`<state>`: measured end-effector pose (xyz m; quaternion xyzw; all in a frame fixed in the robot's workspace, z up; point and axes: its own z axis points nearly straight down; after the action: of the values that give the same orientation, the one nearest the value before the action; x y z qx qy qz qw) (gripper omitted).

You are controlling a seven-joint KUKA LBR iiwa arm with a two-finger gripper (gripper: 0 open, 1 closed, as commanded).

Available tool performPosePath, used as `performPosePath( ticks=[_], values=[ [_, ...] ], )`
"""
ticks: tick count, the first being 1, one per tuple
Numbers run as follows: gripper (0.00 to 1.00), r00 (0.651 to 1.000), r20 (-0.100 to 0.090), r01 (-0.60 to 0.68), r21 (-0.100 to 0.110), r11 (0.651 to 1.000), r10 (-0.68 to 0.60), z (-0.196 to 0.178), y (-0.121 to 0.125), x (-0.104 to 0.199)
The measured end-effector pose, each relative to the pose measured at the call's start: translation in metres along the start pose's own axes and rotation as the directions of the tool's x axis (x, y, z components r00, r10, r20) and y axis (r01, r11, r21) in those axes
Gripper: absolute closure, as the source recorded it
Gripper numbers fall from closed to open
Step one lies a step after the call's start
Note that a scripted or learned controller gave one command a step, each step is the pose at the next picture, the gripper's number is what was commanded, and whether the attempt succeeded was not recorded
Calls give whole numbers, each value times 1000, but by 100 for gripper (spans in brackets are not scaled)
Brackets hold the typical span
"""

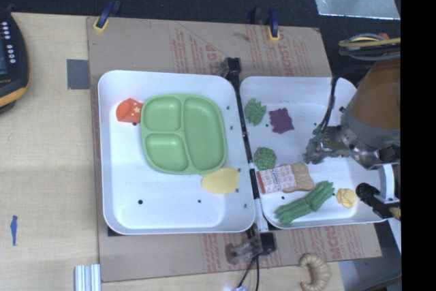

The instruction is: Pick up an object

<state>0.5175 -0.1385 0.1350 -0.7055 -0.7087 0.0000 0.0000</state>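
At the near edge of the bench, outside the bins, a curled tan shrimp-shaped toy [315, 270] lies on the brown cardboard sheet [170, 44] that is clamped beneath both bins, presumably to keep them from shifting. In the right white plastic bin [300, 85], the candidates for picking lie loosely scattered, which suits single-object grasps: nearest the front wall, a long ribbed green vegetable toy [304, 202] lies diagonally, with a small lumpy yellow piece [346, 197] just beside its far end. Behind it, a flat rectangular cracker packet with red print [285, 178] touches a rounded, knobbly dark green broccoli-like toy [265, 158]. Farther back sit an irregular purple piece [281, 120] and a second bumpy green cluster [255, 110] near the divider. The gripper [319, 148] reaches in from the right at mid-depth of this bin, over bare floor between the cracker packet and the purple piece; no object is seen between its fingers, and at this resolution their spread cannot be told. In the left white plastic bin [112, 167], a smooth pale yellow lemon-like slice [220, 180] rests against the near rim of a glossy green three-compartment plate [184, 133], and a red rounded toy with a yellow mark [129, 110] lies at the plate's far left corner.
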Motion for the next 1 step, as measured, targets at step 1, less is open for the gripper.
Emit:
performPosePath(
  ticks=[1],
  values=[
    [0,1000,0,-1,3,1000,1,1,-1,0]
  ],
)
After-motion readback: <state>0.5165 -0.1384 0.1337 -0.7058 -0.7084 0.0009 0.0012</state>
